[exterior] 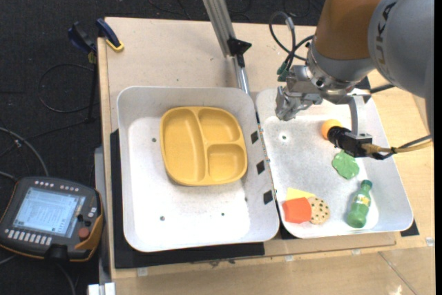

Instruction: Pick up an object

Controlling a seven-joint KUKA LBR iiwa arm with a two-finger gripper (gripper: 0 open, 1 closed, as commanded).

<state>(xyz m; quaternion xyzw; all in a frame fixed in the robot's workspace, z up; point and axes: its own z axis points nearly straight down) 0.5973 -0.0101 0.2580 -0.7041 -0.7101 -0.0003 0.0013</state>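
The grey robot arm with the orange band (359, 17) comes in from the right. Its gripper (290, 107) hangs over the top left corner of the right shallow white bin (304, 162). It is above a bare patch of the bin floor, not over any toy. From up here I cannot tell if the gripper is open or closed. I see nothing held in it.

The things to pick up all lie in the right bin. A small round orange thing (330, 128) sits near the top, just to the right of the gripper. Below it is a flat green leafy piece (344, 166). A little green plastic bottle (358, 205) lies near the bottom right corner. At the bottom middle, a red block (298, 211), a thin yellow slice (297, 193) and a round spotted cookie (318, 211) are bunched close together. The yellow slice peeks out from behind the red block, and the cookie is right beside the block.

The left shallow white bin (145, 217) holds a yellow plastic plate with three sections (204, 145). Both bins sit side by side on the pale wooden desk (159, 52).
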